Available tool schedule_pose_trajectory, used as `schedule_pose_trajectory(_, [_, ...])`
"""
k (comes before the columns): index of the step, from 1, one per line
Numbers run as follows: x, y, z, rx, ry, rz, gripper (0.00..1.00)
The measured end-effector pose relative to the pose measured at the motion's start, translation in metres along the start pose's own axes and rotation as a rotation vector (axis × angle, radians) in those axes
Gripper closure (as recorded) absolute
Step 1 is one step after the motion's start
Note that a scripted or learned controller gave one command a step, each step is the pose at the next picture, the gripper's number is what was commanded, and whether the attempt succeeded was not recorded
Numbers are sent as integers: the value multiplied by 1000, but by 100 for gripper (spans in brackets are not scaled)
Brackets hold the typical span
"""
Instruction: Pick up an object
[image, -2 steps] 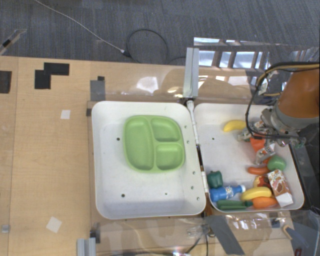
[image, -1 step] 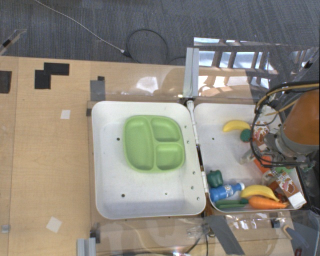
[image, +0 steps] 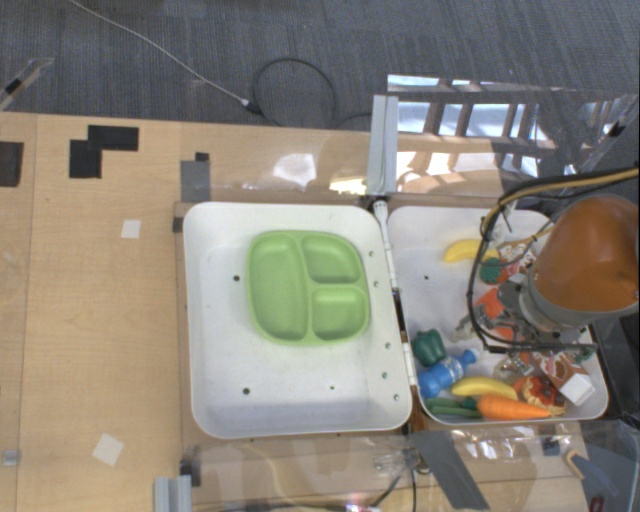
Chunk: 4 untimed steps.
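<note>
My gripper (image: 517, 325) hangs low inside the right bin (image: 430, 290), under the arm's orange band (image: 592, 255), among cables and toys. Around it lie a yellow banana (image: 462, 250) at the back, a green pepper (image: 428, 347), a blue bottle (image: 445, 372), a second banana (image: 484, 387), a carrot (image: 513, 407) and a white cube (image: 577, 388) at the front. Small orange and red pieces (image: 489, 300) sit right beside the gripper. The wrist hides whatever is directly below it.
The left bin (image: 220, 380) holds a green divided plate (image: 307, 286). A metal divider (image: 395, 300) separates the two bins. A metal frame (image: 470, 120) stands behind the right bin. Wooden bench spreads to the left.
</note>
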<state>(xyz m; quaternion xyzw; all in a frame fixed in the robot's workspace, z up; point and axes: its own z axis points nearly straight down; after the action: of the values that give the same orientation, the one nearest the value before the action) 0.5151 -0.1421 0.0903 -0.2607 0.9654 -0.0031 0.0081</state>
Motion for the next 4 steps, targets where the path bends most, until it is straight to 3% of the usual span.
schedule_pose_trajectory(1, [-63,3,2,-2,1,125,0])
schedule_pose_trajectory(2, [-82,10,2,-1,2,392,0])
schedule_pose_trajectory(3, [-134,-17,4,-3,2,144,0])
schedule_pose_trajectory(4, [-61,26,1,-3,2,182,0])
